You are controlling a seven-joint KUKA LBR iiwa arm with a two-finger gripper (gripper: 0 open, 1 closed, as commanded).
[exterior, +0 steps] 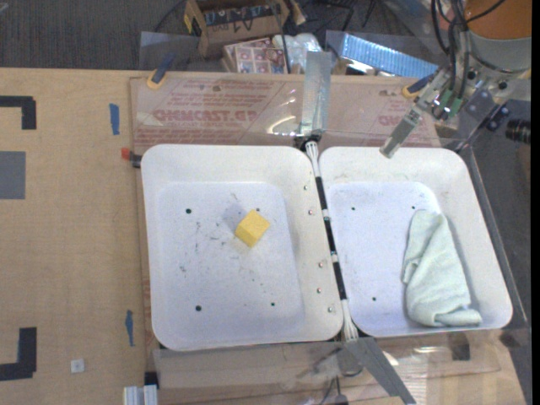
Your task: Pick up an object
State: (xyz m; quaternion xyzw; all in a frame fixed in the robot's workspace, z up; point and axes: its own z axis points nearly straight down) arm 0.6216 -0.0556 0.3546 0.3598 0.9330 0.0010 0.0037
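On the far left, the tan counter (67,251) carries black corner marks and a few short strips of blue tape (114,118). Next comes the left bin (169,310), a shallow white tray with rounded corners and a scuffed, speckled floor. A small yellow block (251,228) lies on that floor a little above the middle, turned at an angle to the bin's sides, well apart from every wall and with nothing touching it. Behind the bins a clear plastic sheet (219,112) with reversed red lettering lies flat on the counter, and beyond it sit a cardboard box (232,11) and some printed packets on the floor. A narrow seam with white clips separates the two trays. The right bin (371,175) holds a pale green cloth (434,268), crumpled into a long heap along its right side and reaching down to the lower right corner. At the upper right the arm (498,7), its orange band showing at the frame's top, hangs over the far rim of the right bin, with the jaws (396,142) pointing down and to the left, near that bin's back wall; whether they are open or closed cannot be told from here, and nothing is seen between them. The jaws are well apart from the cloth and farther still from the yellow block.
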